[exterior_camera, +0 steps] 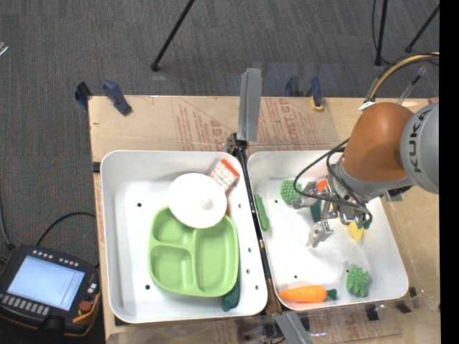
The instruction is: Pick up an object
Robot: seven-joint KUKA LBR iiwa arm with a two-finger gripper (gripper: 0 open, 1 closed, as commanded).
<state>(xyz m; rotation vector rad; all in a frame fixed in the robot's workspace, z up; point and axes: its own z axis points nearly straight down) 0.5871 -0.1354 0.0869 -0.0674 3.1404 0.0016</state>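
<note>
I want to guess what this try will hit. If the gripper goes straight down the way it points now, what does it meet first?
Most likely the bare white floor of the right bin. The gripper hangs over an open patch, apart from the carrot and the green toy. Its height above the floor is hard to judge.

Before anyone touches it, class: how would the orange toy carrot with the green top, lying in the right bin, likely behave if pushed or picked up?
The orange toy carrot with the green top looks round and tapered, so a sideways push would probably roll it in a curve. It lies close to the right bin's front wall, which may stop it. Its smooth, plastic-looking surface could slip between fingers, and it seems stiff.
</note>
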